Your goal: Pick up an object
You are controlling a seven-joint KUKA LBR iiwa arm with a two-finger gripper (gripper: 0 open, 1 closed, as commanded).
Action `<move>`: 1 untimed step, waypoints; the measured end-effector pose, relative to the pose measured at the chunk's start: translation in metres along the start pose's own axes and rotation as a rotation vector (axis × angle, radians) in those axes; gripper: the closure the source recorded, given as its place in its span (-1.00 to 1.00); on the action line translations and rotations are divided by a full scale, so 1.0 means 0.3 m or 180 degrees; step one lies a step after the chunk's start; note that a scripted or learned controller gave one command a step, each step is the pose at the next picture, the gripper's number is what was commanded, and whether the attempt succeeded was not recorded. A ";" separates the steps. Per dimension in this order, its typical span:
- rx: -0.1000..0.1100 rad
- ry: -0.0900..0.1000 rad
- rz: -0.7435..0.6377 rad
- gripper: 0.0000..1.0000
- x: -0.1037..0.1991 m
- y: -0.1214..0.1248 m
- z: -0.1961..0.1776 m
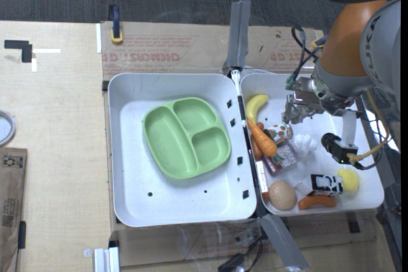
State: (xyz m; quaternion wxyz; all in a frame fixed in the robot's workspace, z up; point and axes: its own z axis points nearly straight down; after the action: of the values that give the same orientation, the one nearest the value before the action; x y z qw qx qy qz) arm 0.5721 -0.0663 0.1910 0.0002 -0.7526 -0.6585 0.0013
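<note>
Red print on the cardboard sheet [191,48] behind the bins reads upside down as "CHEMCO21"; the brown paper bag [11,194] bears a recycling sign.

Glossy white plastic bins [121,156] — matt green plastic tray [186,137], smooth.

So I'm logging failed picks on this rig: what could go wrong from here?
The right bin is crowded: banana, carrot and a packet lie close together, so the gripper might nudge neighbours or catch two things. The egg and carrot are rounded and could slip out.
</note>
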 end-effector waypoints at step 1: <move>0.0007 0.0001 0.0075 1.00 0.090 -0.145 0.001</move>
State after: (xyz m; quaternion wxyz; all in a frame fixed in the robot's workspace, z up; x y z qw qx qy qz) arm 0.5325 -0.0337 0.1907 0.0012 -0.7603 -0.6496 0.0019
